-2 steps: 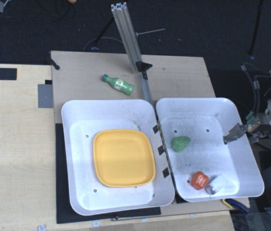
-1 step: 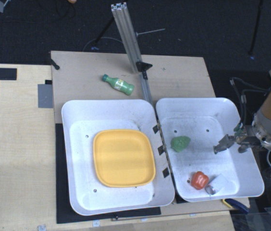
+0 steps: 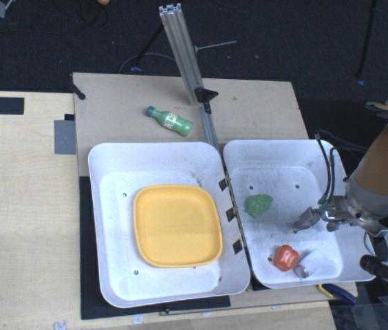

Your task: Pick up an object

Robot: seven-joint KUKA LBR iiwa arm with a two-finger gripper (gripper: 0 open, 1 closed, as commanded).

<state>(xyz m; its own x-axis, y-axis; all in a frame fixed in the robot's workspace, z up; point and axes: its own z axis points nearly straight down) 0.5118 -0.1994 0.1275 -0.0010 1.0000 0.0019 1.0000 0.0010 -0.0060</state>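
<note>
Dark floor — pale wooden bench

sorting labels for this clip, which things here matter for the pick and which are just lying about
For the pick:
- gripper, over the right white bin
- crumpled green lump in that bin
- small red rounded object in that bin

Lying about:
- square yellow plastic plate in the left white bin
- green plastic bottle on the board behind the bins

- A green bottle is lying on its side on the worktop, behind the bins.
- A metal rail is slanting nearby.
</note>
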